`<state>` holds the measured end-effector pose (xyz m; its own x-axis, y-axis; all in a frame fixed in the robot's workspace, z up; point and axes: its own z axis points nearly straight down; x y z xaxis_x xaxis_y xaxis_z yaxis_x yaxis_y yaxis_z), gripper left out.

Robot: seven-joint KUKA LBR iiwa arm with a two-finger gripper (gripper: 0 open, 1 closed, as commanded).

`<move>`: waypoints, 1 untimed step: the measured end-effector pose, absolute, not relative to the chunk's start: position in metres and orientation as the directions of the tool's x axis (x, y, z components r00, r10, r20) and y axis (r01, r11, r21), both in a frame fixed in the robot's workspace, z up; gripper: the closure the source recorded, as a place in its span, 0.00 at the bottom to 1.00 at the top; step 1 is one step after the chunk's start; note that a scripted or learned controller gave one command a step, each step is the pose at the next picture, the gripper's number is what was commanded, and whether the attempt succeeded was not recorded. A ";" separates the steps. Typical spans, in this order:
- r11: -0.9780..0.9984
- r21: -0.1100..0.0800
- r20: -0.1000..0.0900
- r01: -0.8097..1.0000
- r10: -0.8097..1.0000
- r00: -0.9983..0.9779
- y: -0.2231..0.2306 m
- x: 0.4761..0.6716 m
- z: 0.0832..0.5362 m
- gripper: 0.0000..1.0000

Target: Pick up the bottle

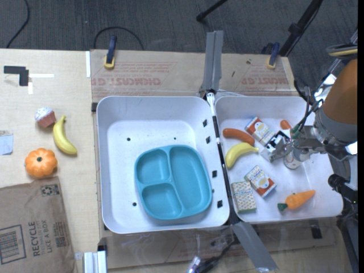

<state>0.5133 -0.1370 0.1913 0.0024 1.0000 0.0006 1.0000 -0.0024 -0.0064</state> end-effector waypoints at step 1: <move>0.013 -0.006 -0.001 1.000 1.000 -0.013 -0.041 0.532 0.189 0.00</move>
<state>0.5316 -0.0407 0.1891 -0.0131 0.9999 -0.0006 0.9999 0.0131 -0.0057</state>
